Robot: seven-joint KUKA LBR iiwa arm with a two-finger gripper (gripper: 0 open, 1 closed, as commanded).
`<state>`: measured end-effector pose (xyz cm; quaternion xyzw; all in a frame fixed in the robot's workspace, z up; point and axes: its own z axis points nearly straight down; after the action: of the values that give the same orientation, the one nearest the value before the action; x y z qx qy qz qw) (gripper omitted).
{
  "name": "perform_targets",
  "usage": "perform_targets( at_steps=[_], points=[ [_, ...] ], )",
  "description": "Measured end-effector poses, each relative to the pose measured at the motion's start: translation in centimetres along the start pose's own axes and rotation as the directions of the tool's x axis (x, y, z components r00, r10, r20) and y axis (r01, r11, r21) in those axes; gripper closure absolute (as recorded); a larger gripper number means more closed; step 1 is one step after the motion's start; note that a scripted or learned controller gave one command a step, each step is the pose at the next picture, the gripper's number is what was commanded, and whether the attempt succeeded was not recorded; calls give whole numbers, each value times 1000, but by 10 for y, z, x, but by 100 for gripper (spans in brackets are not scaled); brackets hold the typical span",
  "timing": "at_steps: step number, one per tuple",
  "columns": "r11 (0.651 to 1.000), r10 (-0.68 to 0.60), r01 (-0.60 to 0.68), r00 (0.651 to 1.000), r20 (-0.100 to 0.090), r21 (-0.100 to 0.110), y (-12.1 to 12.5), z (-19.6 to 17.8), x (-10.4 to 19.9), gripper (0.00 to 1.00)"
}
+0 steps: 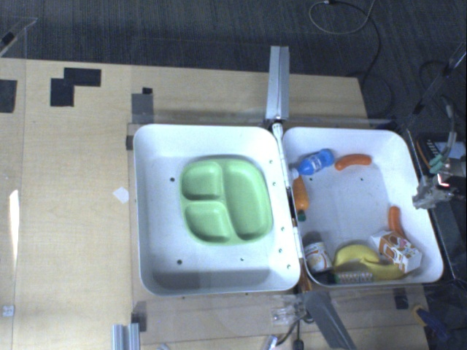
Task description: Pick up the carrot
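Banana [363, 258] and carton [398, 249], right bin's [350, 195] near edge; carrot [300, 194] against left wall; pincer [432, 193] at right rim, state indiscernible.

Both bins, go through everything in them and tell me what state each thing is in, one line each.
Green divided plate: flat in the left bin, compartments bare.
Carrot: lying against the right bin's left wall, not gripped.
Blue bottle: on its side.
Orange sausage: lying flat near the far wall.
Banana: lying by the near wall.
Small carton: tipped, in the near right corner.
Small jar: upright, near left corner.
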<state>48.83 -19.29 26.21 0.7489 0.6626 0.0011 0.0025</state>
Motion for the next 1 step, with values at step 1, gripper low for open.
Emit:
perform_targets(
  at_steps=[1],
  points=[
    [1000, 21, -21, 1000, -1, 1, 60, 44, 59, 100]
  ],
)
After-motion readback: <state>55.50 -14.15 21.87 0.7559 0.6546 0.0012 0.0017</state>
